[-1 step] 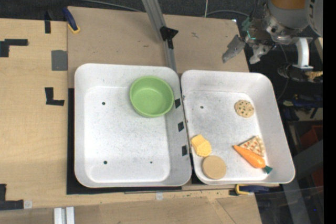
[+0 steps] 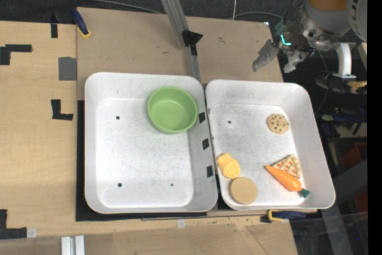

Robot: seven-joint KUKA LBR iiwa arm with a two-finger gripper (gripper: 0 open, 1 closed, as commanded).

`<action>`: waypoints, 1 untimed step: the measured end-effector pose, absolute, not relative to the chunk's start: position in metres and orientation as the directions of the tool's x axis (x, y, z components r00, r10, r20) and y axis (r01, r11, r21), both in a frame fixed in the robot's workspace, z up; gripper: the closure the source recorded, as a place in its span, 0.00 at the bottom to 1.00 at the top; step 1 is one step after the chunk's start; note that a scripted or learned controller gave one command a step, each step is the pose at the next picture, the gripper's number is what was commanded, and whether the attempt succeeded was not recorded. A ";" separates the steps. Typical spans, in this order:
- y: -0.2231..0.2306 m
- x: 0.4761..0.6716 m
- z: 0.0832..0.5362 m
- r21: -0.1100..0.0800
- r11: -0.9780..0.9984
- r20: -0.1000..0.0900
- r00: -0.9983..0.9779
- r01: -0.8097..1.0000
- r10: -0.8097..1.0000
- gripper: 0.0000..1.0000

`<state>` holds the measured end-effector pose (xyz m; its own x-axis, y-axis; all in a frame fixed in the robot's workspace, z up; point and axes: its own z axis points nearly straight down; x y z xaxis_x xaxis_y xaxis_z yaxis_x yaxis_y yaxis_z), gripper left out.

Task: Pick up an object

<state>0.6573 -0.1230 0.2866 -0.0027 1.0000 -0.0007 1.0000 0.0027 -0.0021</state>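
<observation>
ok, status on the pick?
Gripper open, above the right bin's far edge, holding nothing. Cookie nearest; carrot, pizza slice and others near front. Nothing in the way.

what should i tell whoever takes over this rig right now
Gripper: open, holding nothing, raised beyond the far rim of the right bin.
Left bin: green bowl at its far right corner.
Right bin: chocolate chip cookie on the far side; carrot lying against a pizza slice at the near right; round tan biscuit and a yellow waffle-like piece at the near left.
Done: nothing picked.
Left: descend on one object, close, lift.
</observation>
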 end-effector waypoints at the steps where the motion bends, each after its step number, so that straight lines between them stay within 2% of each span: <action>1: -0.133 0.655 0.234 -0.006 0.001 -0.001 -0.001 1.000 1.000 0.00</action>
<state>0.6554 -0.1328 0.2337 -0.0008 1.0000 -0.0011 1.0000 0.0008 -0.0064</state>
